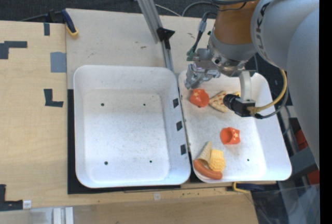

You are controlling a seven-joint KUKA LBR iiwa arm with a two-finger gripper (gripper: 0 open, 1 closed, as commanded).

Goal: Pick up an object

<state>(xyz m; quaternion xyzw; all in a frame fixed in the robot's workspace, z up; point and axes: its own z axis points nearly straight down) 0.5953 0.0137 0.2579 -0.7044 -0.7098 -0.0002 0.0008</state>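
Hovering my gripper (193,81) at the far left end of the right bin (270,166), I am carrying nothing; whether it is spread or clenched I cannot tell. Just below it the red tomato-like piece (199,97) is lying, the pizza slice (220,101) to its right.

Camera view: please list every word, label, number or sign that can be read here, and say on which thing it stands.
None: no readable text stands on any thing.
The grey tape patches on the bench bear no letters.
The arm and both bins carry no readable label.
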